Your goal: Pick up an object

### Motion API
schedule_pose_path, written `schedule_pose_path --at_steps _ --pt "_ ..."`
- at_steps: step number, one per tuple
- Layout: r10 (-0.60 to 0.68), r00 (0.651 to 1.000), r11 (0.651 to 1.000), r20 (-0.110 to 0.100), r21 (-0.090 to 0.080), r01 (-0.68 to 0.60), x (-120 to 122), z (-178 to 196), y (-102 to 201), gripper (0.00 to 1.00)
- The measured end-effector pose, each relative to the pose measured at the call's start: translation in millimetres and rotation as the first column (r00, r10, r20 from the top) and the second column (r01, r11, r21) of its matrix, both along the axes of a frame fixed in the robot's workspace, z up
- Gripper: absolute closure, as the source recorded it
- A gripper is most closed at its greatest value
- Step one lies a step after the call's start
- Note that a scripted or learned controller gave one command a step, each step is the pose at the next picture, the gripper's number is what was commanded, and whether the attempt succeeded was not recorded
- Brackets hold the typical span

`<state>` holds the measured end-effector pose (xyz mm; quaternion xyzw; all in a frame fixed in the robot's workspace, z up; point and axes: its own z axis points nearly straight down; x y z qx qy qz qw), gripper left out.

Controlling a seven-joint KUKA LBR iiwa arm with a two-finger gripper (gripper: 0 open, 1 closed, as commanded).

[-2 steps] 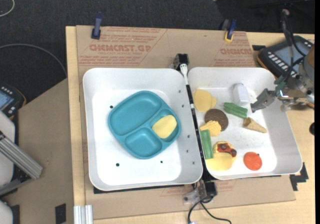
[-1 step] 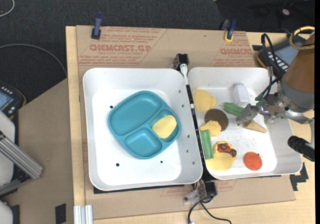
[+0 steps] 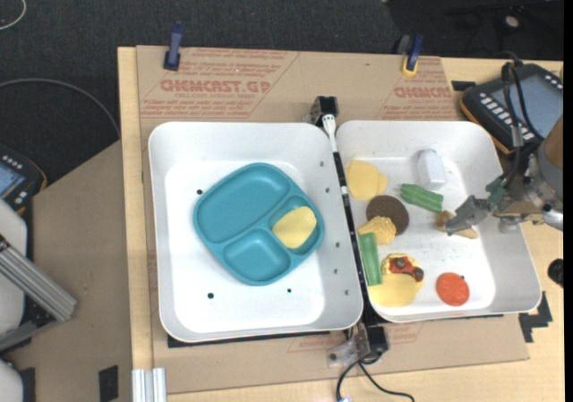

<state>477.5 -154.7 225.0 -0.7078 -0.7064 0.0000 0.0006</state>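
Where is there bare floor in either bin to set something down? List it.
Left bin: bare strips all around the blue plate. Right bin: bare between tomato and gripper. Crowded along its left side.

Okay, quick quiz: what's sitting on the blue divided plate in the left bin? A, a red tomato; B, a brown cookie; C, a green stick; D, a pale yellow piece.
D: a pale yellow piece lies in a compartment of the blue divided plate.
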Motion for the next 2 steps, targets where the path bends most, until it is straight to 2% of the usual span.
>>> schedule_pose_path --at_steps 1,2 --pt "0.004 1.0 1.0 -0.009 0.003 -0.004 0 -79 31 0.0" --pt "0.006 1.0 1.0 -0.002 0.001 -0.006 36 -144 65 0.0"
